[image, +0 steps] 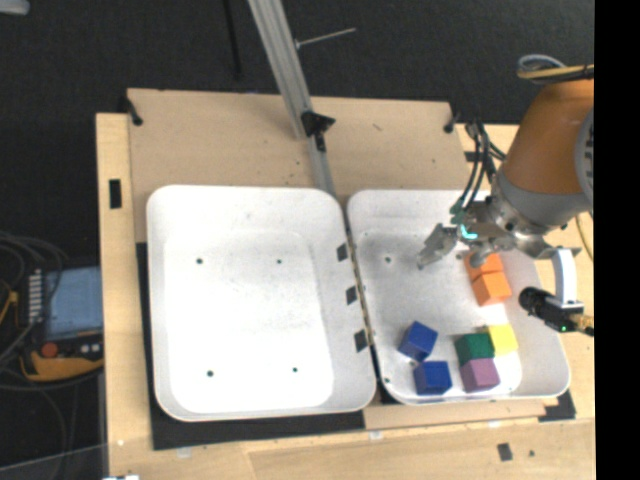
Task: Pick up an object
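Orange block (pixel 491 285) in right bin (pixel 400 218), long axis roughly vertical in view, fingers (pixel 436 247) released, nearby

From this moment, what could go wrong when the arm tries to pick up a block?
1. The orange block lies partly under the gripper, so a descent may land on it or push it aside rather than grasp it.
2. The green block, yellow block and purple block touch each other, leaving little room for fingers.
3. The two blue blocks sit near the right bin's front rim, which may hinder a grasp.
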`<state>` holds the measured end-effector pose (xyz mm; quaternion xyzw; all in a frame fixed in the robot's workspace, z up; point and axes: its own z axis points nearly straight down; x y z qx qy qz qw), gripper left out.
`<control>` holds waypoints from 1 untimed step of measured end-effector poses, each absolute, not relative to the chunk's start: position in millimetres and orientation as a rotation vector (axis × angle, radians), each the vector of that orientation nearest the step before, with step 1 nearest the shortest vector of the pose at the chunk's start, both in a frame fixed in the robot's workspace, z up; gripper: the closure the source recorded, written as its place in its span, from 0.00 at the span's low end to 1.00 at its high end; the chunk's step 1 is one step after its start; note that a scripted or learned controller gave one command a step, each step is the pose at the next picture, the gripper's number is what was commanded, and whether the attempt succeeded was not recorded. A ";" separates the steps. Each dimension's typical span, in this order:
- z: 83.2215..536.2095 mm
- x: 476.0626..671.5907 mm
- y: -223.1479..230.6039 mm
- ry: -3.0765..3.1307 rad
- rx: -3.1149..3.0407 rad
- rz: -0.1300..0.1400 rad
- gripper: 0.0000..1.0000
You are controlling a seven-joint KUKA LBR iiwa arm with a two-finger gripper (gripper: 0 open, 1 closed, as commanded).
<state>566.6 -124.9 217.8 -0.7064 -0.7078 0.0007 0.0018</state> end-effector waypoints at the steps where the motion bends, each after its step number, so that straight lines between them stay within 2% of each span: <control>1: 219.8 567.5 -125.0 -2.222 -2.221 -0.002 0.00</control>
